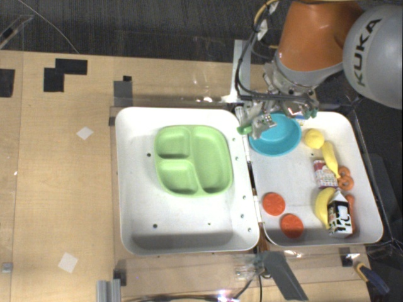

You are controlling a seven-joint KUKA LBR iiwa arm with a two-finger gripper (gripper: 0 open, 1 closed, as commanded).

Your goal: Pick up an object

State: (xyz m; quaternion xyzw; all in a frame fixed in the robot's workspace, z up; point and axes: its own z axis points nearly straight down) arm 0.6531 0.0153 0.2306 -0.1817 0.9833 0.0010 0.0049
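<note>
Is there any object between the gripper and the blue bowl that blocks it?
Nothing visible does. The gripper sits right at the blue bowl, over its upper-left rim in the right bin; the lemon lies beside the bowl.

Worktop (56, 187): pale wood, matt. Bins (132, 231): white plastic, smooth with a slight sheen; divided tray (192, 159): light green plastic, matt. Bowl (280, 140): blue plastic, smooth; arm shell (374, 49), upper right: glossy grey.
</note>
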